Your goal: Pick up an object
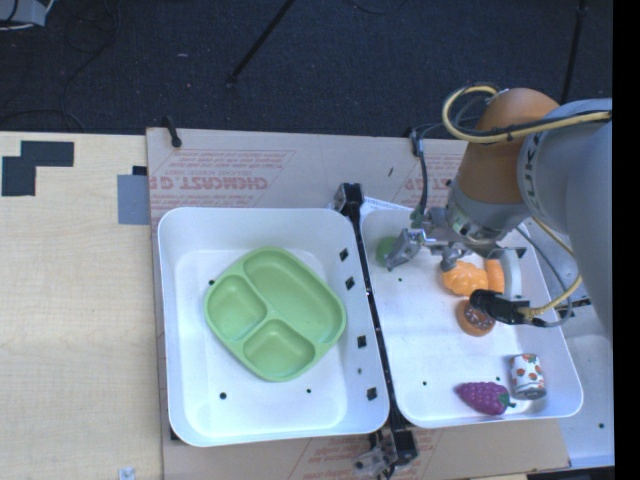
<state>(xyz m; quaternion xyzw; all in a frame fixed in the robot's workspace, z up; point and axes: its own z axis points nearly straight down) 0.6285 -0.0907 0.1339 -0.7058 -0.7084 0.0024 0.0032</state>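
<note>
My gripper (400, 253) hangs low over the far left corner of the right bin (430, 368), close to the divider. A small green object (385, 252) lies right at its tip; I cannot tell whether it is gripped. To the right of the gripper sit an orange fruit (463, 280) and an orange piece (495, 273). A brown ring-shaped piece (476, 319) lies in front of them. A purple grape bunch (484, 398) and a small patterned can (527, 375) rest near the bin's front right corner.
The left bin (190, 388) holds a green divided plate (275, 313). A black divider (362, 298) runs between the bins. The grey arm with its orange band (510, 158) and cables covers the right bin's far right part.
</note>
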